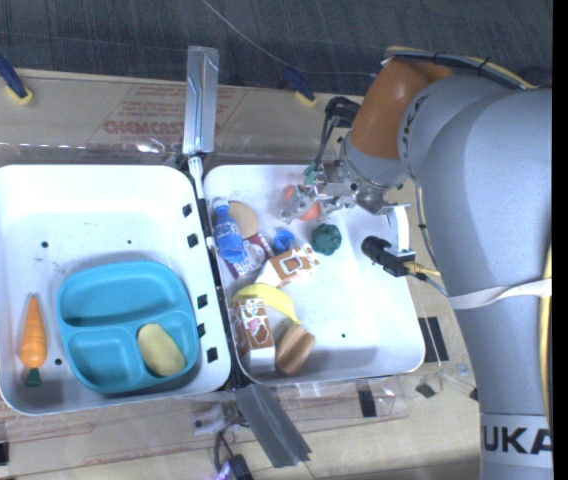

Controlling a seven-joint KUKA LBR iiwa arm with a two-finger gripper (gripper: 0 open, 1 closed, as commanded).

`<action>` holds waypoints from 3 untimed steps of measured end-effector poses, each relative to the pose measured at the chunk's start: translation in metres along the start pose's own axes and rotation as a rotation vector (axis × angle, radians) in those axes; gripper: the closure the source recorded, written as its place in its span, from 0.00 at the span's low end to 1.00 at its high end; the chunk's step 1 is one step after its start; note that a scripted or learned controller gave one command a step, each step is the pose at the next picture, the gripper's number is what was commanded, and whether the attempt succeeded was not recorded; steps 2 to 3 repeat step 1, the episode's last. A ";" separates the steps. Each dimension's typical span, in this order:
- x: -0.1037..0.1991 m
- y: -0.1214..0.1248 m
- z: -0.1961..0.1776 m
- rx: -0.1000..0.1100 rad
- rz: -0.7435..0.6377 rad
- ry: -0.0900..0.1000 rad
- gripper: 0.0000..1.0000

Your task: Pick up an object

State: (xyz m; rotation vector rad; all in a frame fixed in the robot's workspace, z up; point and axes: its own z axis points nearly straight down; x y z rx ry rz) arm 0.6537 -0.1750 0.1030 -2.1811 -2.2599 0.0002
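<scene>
Toys crowding the right bin (384,333), a green ball (325,237) among them, lie unlifted as my gripper (316,196) hangs low at the far wall over an orange piece (308,209), grip unreadable.

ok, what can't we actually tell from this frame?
- Gripper, camera view: too small and cluttered to tell its finger state or whether it touches the orange item under it.
- Right bin: its right rim is partly covered by the arm.
- Carton: label print too small to read.
- Items beside the blue bottle: they overlap, so their outlines blur together.
- Arm base: cut off by the bottom edge.
</scene>
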 end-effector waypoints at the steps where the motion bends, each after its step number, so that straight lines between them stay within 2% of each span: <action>1: 0.050 0.008 -0.087 -0.008 0.091 -0.001 1.00; 3: 0.050 0.008 -0.087 -0.008 0.091 -0.001 1.00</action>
